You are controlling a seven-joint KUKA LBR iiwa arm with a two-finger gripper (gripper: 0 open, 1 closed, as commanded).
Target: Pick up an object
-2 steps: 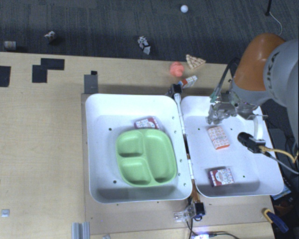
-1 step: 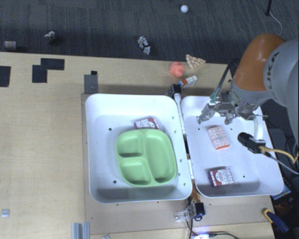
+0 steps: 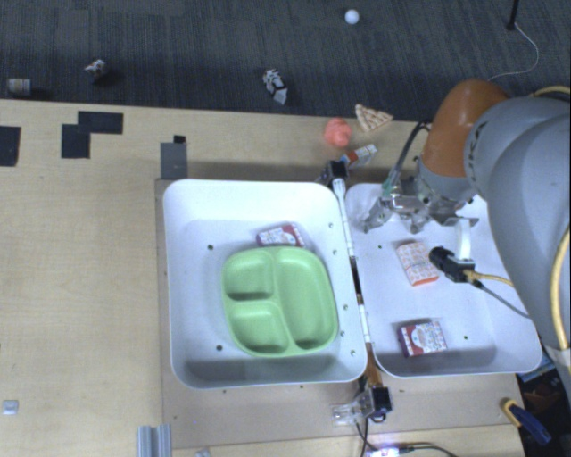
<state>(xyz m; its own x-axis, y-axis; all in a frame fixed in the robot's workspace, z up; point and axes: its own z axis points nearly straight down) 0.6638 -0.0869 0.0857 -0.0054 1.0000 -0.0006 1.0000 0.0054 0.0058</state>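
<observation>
My gripper (image 3: 385,214) hangs low over the far left corner of the right bin (image 3: 500,357); can't tell its state. Orange-white card (image 3: 417,263) lies just near of it, red box (image 3: 422,337) nearer. Left bin (image 3: 192,268) has green tray (image 3: 278,301) and small box (image 3: 279,236).

arm: grey, enters from right | wrist: orange band | hand (image 3: 393,211): low, pointing left

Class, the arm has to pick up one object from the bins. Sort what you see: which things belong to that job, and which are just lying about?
Belongs to the job:
gripper
orange card
red box
small packet
green tray
right bin
left bin

Just lying about:
pink ball
wedge piece
white ball
</observation>
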